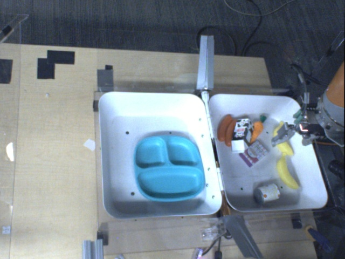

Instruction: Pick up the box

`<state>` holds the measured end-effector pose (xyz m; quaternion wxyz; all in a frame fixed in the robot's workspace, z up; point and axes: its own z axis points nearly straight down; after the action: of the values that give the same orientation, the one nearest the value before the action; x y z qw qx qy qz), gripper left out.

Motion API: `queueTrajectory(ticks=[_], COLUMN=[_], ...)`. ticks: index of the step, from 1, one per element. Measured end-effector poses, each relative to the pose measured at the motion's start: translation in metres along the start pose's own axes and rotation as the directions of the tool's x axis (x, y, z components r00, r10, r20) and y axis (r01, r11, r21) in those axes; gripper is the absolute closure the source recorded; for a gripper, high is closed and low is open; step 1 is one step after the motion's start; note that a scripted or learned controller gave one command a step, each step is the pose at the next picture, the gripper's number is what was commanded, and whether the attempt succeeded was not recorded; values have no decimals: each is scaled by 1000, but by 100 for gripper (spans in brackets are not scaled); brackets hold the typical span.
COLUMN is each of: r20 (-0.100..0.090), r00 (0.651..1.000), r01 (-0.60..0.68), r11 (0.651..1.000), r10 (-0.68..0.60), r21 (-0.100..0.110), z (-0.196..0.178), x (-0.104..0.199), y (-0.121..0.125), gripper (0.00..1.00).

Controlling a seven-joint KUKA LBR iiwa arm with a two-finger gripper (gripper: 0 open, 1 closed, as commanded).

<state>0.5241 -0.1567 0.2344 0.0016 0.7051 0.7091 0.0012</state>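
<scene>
The box is small, black and white, and lies in the upper left part of the right bin, between an orange object and a small carrot. A white cube rests just below it. My gripper hangs over the bin's right side, above the top end of a yellow banana. It is open with nothing between its fingers, and it stands well to the right of the box.
A purple packet lies in the middle of the right bin and a grey can near its front wall. In the left bin sits a blue divided plate. A metal post stands behind the bins.
</scene>
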Motion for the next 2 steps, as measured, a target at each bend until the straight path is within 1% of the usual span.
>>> queueTrajectory(ticks=[1,2], r20=[0,0], r00=[999,996], r01=[53,90], r11=[999,996], r10=[-53,-90], r21=[0,-7], z=[121,145], x=[3,66], y=[50,44], gripper=[0,0])
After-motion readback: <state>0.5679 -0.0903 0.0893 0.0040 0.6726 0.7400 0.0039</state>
